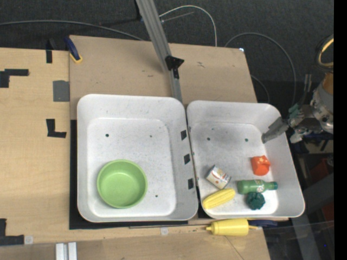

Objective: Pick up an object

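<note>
The right bin (227,115) holds several small things near its front right corner: an orange-red block (261,165), a small white can (218,176) lying on its side, a green bottle (256,187) lying flat, a dark green ball (255,200) and a yellow corn-like piece (218,198). A light green bowl (122,183) stands in the left bin (130,110), front left. My gripper (279,129) hangs over the right bin's right rim, above and behind the orange-red block and apart from every object. Nothing is seen in it.
A yellow bottle (230,227) lies on the bench just outside the right bin's front rim. A slanted grey pole (157,28) rises from behind the seam between the bins. Cables run across the dark floor at the back.
</note>
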You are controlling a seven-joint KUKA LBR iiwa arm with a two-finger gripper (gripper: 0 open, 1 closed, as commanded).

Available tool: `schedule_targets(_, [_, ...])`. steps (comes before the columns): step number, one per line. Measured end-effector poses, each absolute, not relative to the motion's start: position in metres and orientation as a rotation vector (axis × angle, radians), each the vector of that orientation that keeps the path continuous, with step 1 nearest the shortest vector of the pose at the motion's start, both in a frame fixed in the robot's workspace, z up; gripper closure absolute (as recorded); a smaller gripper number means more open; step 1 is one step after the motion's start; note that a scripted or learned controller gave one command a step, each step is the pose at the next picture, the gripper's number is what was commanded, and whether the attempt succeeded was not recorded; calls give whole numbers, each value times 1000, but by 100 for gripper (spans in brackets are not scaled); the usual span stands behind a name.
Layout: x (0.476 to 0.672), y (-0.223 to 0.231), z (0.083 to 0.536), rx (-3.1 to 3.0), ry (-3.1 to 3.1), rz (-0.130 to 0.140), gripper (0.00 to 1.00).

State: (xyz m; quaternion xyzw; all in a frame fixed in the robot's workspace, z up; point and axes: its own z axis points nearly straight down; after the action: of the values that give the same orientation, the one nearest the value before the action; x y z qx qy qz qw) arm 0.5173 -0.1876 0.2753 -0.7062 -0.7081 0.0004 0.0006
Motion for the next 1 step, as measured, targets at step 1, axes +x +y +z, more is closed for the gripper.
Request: schedule_targets(1, [517, -188, 275, -2218, -2223, 1, 0])
